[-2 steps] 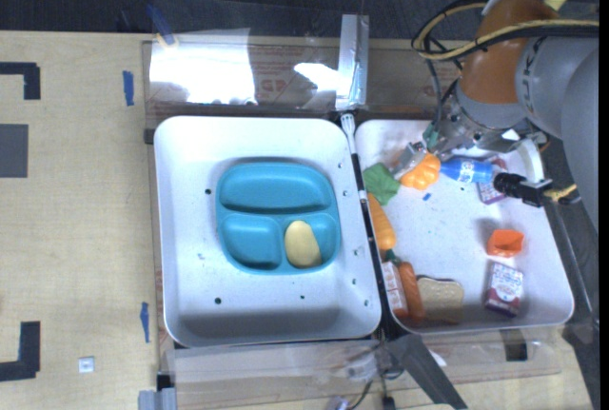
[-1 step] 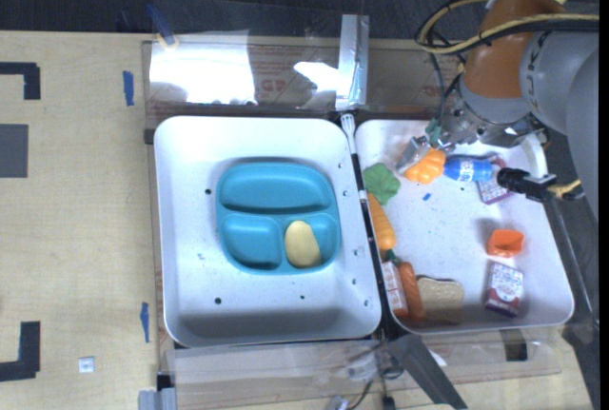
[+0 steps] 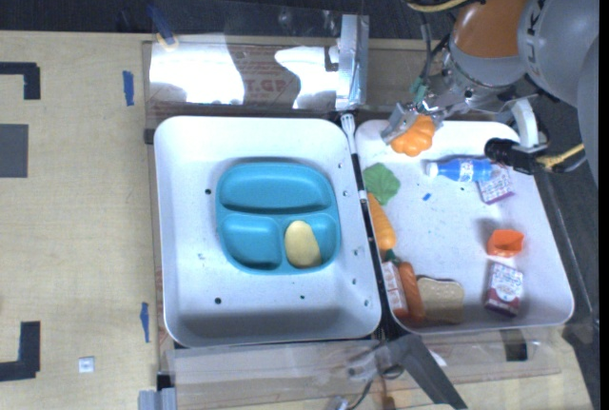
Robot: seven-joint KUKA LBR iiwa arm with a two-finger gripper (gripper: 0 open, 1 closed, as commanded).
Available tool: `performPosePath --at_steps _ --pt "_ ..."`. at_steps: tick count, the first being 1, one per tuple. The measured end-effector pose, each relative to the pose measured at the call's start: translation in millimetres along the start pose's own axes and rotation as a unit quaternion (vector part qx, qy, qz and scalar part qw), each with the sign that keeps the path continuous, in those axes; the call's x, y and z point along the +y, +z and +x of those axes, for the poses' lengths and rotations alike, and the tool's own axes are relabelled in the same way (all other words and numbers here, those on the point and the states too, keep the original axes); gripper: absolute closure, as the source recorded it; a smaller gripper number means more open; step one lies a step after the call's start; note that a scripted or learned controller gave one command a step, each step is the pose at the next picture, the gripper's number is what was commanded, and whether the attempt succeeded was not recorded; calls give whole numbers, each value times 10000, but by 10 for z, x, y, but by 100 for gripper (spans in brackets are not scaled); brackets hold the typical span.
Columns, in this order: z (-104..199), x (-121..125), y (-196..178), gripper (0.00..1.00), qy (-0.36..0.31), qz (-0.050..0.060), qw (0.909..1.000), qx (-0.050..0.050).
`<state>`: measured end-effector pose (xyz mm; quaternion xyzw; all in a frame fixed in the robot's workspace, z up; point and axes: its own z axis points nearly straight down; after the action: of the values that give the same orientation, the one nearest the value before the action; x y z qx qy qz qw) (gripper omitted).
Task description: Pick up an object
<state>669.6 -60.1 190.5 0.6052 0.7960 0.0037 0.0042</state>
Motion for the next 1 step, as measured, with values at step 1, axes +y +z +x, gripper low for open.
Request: performPosePath --at_steps 1 --pt "-9 -25 48 0 11 44 10000 8"
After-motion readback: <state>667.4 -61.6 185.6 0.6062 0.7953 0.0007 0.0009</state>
